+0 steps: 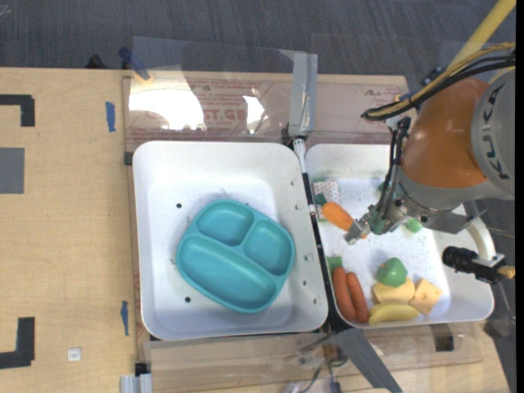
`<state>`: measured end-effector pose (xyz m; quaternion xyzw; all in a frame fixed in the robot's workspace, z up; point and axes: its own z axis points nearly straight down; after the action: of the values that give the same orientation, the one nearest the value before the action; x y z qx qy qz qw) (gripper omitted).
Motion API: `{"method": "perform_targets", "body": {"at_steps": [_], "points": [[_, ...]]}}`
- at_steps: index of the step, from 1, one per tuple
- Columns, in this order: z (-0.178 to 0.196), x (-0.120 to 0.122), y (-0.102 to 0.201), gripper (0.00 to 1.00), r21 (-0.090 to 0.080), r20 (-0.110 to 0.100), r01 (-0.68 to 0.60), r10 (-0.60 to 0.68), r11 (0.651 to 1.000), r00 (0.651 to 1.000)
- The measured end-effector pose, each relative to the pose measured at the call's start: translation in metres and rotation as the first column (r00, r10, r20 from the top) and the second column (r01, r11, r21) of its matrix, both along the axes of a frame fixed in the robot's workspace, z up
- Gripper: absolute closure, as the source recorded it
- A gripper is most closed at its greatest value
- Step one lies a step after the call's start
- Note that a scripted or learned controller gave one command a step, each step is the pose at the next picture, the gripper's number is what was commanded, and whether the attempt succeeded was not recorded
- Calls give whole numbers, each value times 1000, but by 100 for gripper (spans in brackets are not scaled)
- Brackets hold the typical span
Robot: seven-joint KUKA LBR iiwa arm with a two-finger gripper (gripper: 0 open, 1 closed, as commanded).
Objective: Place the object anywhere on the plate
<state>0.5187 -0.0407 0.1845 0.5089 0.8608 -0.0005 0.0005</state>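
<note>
Camera view, from above: the grey arm bears the letters "KUKA" on its housing at the right edge, partly cut off. Faint reddish print runs across the cardboard behind the bins, too glared to read. The pincer hangs low in the right bin, just beside the orange carrot; whether its fingers are spread or pressed together I cannot tell. The carrot lies in that bin's upper left part, its long axis slanting from upper left to lower right, toward the pincer. The teal plate, with three compartments, sits in the left bin. Near the right bin's front edge lie two red sausages, a banana and a green piece, possibly a pepper.
</note>
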Motion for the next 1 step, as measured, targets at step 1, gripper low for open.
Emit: {"method": "perform_targets", "body": {"at_steps": [1], "points": [[0, 69, 78, 100, 3, 3, -134, 134, 991, 991]]}}
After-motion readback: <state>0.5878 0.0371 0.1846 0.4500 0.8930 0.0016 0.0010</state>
